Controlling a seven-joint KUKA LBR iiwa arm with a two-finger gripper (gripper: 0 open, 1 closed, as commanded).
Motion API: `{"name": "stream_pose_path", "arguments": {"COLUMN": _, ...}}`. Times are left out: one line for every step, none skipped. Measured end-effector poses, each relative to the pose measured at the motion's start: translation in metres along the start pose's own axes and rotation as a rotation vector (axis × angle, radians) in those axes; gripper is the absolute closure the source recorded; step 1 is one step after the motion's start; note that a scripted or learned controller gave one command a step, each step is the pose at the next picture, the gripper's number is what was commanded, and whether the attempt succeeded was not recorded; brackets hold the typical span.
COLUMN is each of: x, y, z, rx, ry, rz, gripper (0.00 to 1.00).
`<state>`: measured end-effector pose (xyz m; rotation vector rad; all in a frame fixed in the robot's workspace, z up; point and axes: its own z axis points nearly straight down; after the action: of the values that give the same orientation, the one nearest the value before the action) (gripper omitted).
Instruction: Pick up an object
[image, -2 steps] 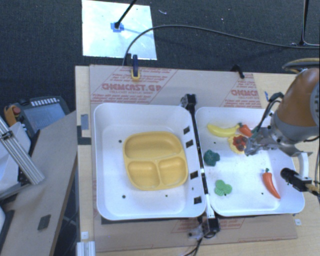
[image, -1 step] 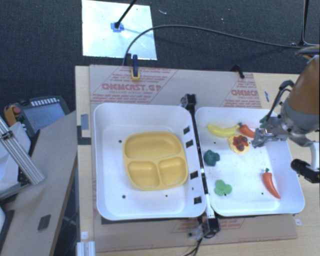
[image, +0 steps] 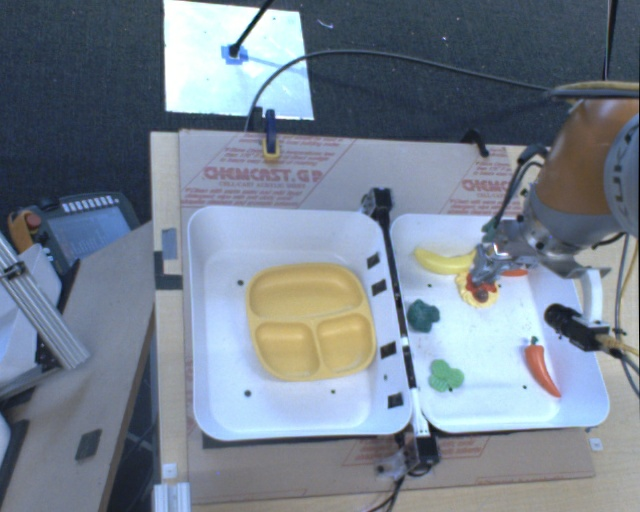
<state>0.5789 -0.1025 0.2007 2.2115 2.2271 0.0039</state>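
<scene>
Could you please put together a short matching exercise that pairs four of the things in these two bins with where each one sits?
Things:
1. yellow tray
2. banana
3. carrot
4. light green toy

Places:
A. right bin, near its right edge, towards the front
B. left bin, about the middle
C. right bin, near the front edge, close to the divider
D. right bin, towards the back, just left of the end effector

Pairs: 1-B, 2-D, 3-A, 4-C
</scene>
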Motion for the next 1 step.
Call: {"name": "stream_pose_path", "arguments": {"x": 0.0464, "y": 0.0071, "z": -0.0126, "rx": 0.000, "ry": 0.001, "rz": -0.001, "gripper": 1.00}}
